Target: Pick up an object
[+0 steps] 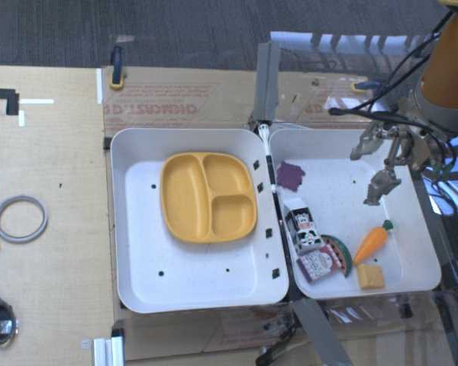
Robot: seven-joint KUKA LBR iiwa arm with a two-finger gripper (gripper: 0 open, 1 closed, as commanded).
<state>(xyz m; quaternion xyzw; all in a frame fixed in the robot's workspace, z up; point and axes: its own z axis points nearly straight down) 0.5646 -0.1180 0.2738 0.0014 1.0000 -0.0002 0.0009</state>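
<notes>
Nearest me in the right bin [412,280] lie the cheese [370,277], carrot [371,242], melon slice [339,252] and 2 small packets [308,242], loose along the front wall, so any could be my pick. My jaws [382,172] hang above bare floor behind the carrot, holding nothing; I cannot tell how they stand. Farther off, the yellow plate [208,197] fills the left bin.

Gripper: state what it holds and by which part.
Nothing is held. The gripper hangs open above the right bin, with the carrot lying apart below it.
</notes>
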